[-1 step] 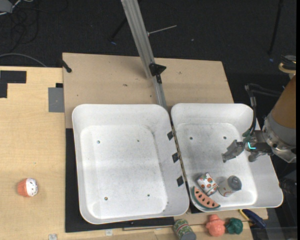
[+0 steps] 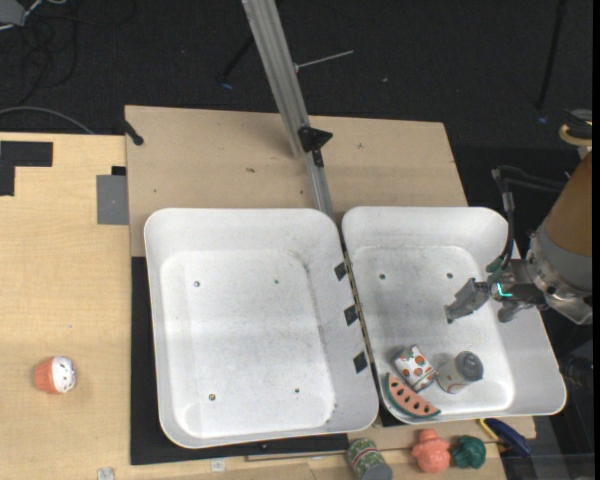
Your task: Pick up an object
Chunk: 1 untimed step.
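The right bin (image 2: pixel 420 230) holds three small objects near its front edge. They are a red and white patterned piece (image 2: pixel 413 365), a grey cup-like piece (image 2: pixel 464 368) and a watermelon slice (image 2: pixel 412 396) lying against the front rim. My gripper (image 2: pixel 488 306) hangs over the right half of this bin, a little behind the grey piece. Its two fingers are spread open and nothing sits between them. The left bin (image 2: pixel 242 230) stands beside it.
Below the right bin's front rim lie a dark green item (image 2: pixel 365 458), a pink-orange toy (image 2: pixel 430 451) and a green toy (image 2: pixel 468 451). An orange and white ball (image 2: pixel 55 375) rests on the wooden bench far left. A metal rail (image 2: pixel 280 68) slants up behind the bins.
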Each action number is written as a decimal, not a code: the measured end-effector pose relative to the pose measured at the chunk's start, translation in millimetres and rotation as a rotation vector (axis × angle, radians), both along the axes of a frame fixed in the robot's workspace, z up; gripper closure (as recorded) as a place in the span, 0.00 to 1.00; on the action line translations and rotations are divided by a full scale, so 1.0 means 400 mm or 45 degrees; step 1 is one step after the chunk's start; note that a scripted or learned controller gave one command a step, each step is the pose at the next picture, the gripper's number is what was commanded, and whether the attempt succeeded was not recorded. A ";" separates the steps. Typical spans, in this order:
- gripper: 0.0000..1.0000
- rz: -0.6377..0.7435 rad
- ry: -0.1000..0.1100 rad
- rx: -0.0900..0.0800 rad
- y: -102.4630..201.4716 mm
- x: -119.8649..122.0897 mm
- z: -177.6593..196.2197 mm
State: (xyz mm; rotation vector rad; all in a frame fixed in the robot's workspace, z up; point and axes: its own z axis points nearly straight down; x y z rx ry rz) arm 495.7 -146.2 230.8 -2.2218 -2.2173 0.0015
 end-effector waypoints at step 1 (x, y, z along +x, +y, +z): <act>0.00 0.002 0.006 0.002 0.008 0.003 -0.109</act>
